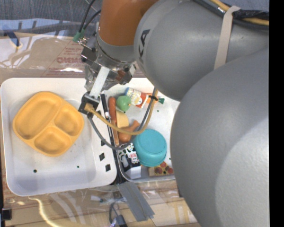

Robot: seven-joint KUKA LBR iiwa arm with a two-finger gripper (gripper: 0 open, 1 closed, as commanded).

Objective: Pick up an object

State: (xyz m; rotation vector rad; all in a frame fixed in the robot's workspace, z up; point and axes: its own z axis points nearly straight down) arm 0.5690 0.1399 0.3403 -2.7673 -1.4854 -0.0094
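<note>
Grey link of my arm is closest to the lens, overhanging the right bin. Next, teal bowl at that bin's near end. Behind it, red sausage, long axis near-to-far, hugging the wall between bins, with green ball just beside it. My wrist hangs just above and behind those two. Jaws: cannot tell if released or clenched. Likely tight against that wall. Left bin: yellow plate, room all round.

letters "ka" on the grey arm (red print on the clear sheet too blurred)
</note>
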